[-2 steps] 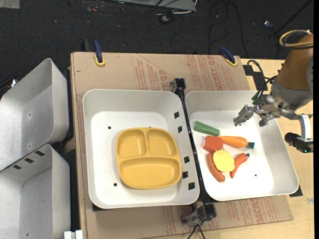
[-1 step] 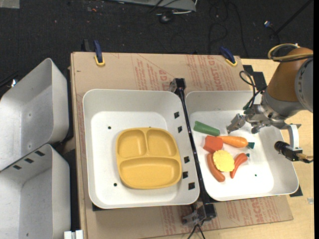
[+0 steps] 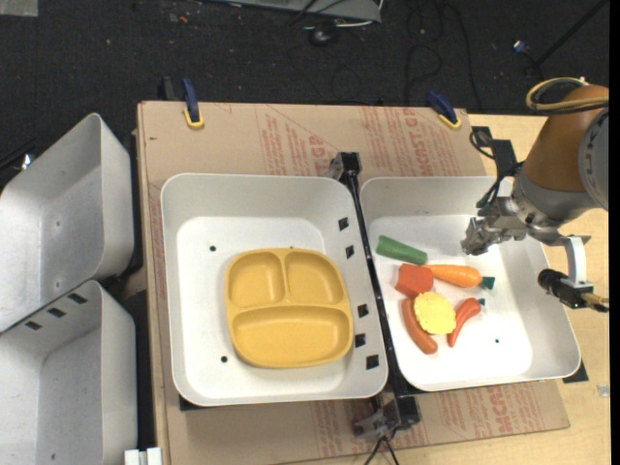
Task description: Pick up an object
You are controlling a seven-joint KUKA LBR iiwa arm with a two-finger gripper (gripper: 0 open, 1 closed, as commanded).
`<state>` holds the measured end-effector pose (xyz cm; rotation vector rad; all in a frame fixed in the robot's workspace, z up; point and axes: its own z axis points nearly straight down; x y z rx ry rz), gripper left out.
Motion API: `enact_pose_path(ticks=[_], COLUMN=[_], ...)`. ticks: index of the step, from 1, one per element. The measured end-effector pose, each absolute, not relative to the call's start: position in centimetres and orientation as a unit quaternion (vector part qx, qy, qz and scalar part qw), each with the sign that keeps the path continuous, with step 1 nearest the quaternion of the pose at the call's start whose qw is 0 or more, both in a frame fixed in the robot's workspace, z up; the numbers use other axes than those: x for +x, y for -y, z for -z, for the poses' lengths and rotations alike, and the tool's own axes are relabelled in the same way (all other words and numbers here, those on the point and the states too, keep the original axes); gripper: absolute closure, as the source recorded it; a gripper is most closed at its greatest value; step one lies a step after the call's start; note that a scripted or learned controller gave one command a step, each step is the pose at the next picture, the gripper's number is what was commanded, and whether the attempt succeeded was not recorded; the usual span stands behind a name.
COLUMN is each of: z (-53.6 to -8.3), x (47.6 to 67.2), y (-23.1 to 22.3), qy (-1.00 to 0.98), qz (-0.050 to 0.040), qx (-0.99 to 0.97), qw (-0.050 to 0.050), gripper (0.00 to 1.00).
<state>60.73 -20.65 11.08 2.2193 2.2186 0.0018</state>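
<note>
Five toy foods lie clustered mid-right of frame in the right bin (image 3: pixel 542 356); hand (image 3: pixel 479 237) hovers just above-right of the carrot (image 3: pixel 455 275), finger state we cannot tell. We judge the carrot nearest: descend straddling its width, clear of the red piece (image 3: pixel 415 279).

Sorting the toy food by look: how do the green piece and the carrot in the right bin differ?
The green piece is plain green and lies nearest the divider at the top of the pile; the carrot is orange with a dark green tip and lies lower, further right. The green piece is blunt-ended, the carrot tapers. Both are elongated and lie flat in the right bin.
</note>
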Motion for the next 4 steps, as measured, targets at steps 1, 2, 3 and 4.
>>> enact_pose_path(ticks=[1, 2, 3, 4], z=[-15.8, -20.2, -25.6, -24.9], x=[60.1, 60.6, 60.8, 59.3], y=[20.5, 20.2, 20.2, 14.3], qy=[-0.707, -0.708, -0.708, -0.710], qz=[-0.0013, -0.0016, -0.0017, -0.0002], qx=[0.708, 0.706, 0.706, 0.705], qw=[0.003, 0.003, 0.004, -0.002], gripper=[1.00, 1.00, 1.00, 1.00])
